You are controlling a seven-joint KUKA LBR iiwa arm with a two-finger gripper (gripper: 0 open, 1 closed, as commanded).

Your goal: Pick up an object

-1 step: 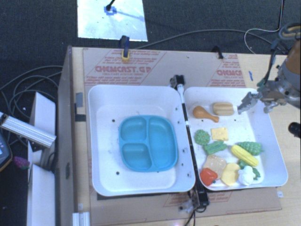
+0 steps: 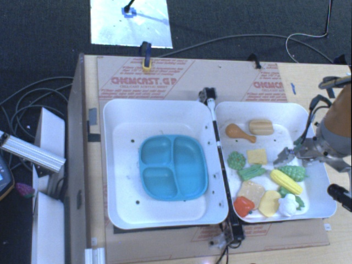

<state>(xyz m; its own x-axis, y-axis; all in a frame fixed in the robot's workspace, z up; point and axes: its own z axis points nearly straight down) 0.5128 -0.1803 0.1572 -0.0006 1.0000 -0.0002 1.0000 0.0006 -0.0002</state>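
The right bin [image 2: 300,113] holds several toy foods. Along its far side lie an orange drumstick [image 2: 240,131] and a tan bread roll [image 2: 260,127]. A green broccoli [image 2: 236,160], a yellow cheese square [image 2: 257,157] and a green bean pod [image 2: 252,172] sit in the middle. Nearer the front are a yellow corn cob [image 2: 286,181], a bumpy green piece [image 2: 294,172], a toast slice [image 2: 251,191], a red pepper [image 2: 243,205], a yellow wedge [image 2: 269,203] and a white piece [image 2: 287,204]. My gripper [image 2: 284,156] hangs low just right of the cheese square, above the corn cob, with nothing seen in it.
The left bin [image 2: 126,114] carries a blue divided plate [image 2: 173,166]. A black clamp bar [image 2: 219,147] runs between the bins. The arm [image 2: 335,131] comes in over the right bin's right rim. Cables and boxes lie off the bench to the left.
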